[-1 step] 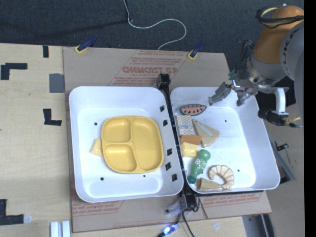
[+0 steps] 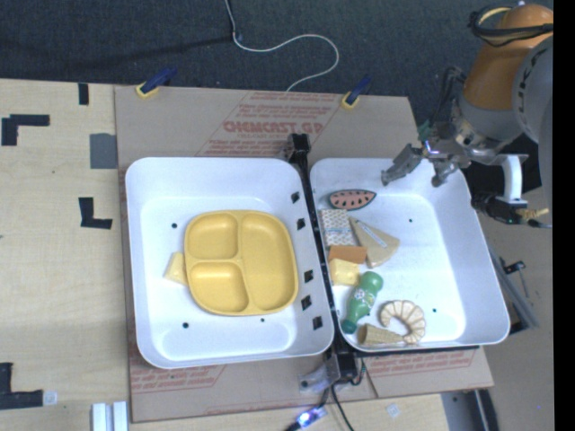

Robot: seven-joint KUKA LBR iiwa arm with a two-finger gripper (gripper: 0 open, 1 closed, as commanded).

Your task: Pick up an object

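Hovering: tool (image 2: 419, 166) spread, unladen, over right bin (image 2: 467, 268) far rim | toys hug left wall

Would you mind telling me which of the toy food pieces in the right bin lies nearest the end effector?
The watermelon slice, the red-and-dark piece at the top of the cluster, lies closest to the end effector. The green bottle and croissant sit at the bin's near end.

Two white bins sit side by side on a cardboard sheet (image 2: 269, 124) with red print, held at its far edge by a yellow clamp (image 2: 154, 82) and a blue one (image 2: 357, 89). A thin white cable (image 2: 296, 41) loops over the dark carpet (image 2: 108, 16) beyond.
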